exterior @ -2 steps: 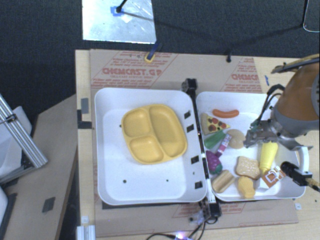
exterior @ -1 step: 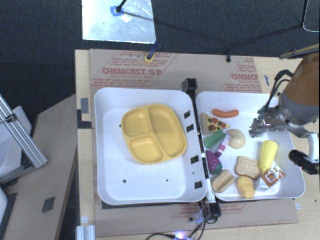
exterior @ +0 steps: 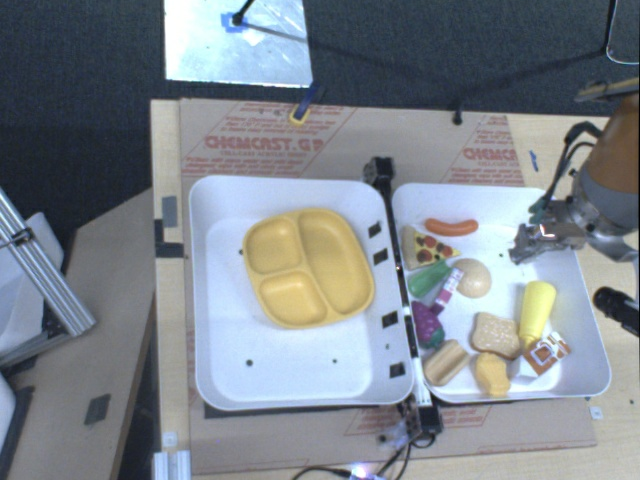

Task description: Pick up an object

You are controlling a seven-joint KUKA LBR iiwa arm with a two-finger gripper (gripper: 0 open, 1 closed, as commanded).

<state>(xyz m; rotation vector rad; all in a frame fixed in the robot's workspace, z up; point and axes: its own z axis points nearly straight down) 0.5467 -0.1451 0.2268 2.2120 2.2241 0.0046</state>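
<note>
Over the right bin [exterior: 590,368], near its far right rim, the end effector [exterior: 530,240] hangs above bare floor; its state I cannot tell. Toys crowd the left and front: sausage [exterior: 451,227], bottle [exterior: 537,310], bread [exterior: 493,333]. Open room lies beneath it. Tray [exterior: 305,266] fills the left bin [exterior: 225,368].

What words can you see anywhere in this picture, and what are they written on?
"CHEMCAST G P", in red capitals on the brown paper-covered sheet under the two white bins, at its upper left.
The same red print repeats at the sheet's upper right, too slanted and blurred to read with certainty.
More red print on the sheet's front edge is too small and cut off to read.
No readable words on the toy foods, the yellow divided tray or the tool.
</note>
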